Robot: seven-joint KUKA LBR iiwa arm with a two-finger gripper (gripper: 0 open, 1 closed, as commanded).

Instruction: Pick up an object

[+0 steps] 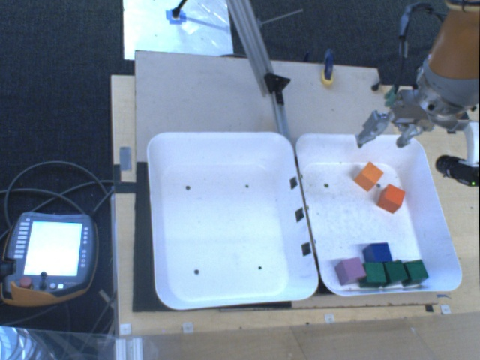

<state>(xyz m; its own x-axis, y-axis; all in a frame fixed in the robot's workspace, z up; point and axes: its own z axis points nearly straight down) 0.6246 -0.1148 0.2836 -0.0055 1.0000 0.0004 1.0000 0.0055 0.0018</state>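
Nearest the lower edge of the frame, the bench (225, 328) carries two shallow white bins side by side. Left bin (225, 223) occupies the centre of the frame. Right bin (442, 223) sits at centre right, its rim touching that of the left bin. Arm (457, 43), grey with an orange band, enters at the upper right corner. Gripper (388, 130) hangs over the upper rim of the right bin, fingers spread apart with nothing between them. Teach pendant (49, 257) lies at the lower left, off the bench, with its cable looped above it. Two orange blocks lie in the upper half of the right bin: first orange block (368, 176) just below the gripper, second orange block (391, 198) just beside it, lower right. Along the lower wall of the same bin, a purple block (349, 270), a blue block (377, 252) and green blocks (394, 273) are clustered, touching.
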